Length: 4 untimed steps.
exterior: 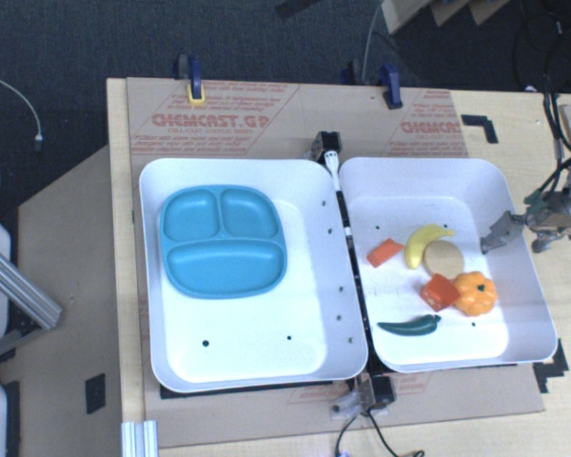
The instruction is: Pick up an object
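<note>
Where the camera view meets its right edge, the gripper [502, 233] is seen at roughly the 3 o'clock side of the right bin [514, 198], just above the bin's right rim. Whether the gripper is apart or together cannot be told; nothing is seen held by it, and no contact with any object is visible.

Several objects are grouped in the right bin. A yellow banana [424, 243] is placed near the bin's centre, with a small orange-red piece [384, 252] at its 9 o'clock. A tan round object [444, 257] is touching the banana at its 4 o'clock. A red block [439, 292] and an orange pepper [476, 293] are set side by side below it. A dark green chilli [410, 326] is laid at the 6 o'clock side.

A blue divided plate [224, 242] is located in the left bin [266, 350], toward 11 o'clock.
</note>
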Tool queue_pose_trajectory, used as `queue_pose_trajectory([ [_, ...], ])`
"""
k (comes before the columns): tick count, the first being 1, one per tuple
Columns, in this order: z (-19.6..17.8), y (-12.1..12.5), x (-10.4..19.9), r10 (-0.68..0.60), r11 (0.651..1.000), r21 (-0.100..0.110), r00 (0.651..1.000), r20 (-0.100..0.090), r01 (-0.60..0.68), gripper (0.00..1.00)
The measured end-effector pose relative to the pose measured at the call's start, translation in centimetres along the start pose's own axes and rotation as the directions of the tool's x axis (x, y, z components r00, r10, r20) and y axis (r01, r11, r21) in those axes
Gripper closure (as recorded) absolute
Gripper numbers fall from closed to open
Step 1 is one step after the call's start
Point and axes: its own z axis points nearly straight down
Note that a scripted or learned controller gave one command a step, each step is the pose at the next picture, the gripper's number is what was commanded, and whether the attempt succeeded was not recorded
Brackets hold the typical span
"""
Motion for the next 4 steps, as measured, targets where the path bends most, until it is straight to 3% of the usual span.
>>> queue_pose_trajectory([
  [1,-0.6,0.3,0.0,-0.004,1.0,-0.012,1.0,0.004,0.004,0.0],
  [2,5.7,-0.1,-0.1,-0.003,1.0,-0.004,1.0,0.0,0.003,0.0],
  [3,10.8,0.0,0.2,-0.006,1.0,-0.01,1.0,-0.004,0.006,0.0],
  [4,9.5,0.1,0.1,-0.006,1.0,-0.016,1.0,0.002,0.006,1.0],
])
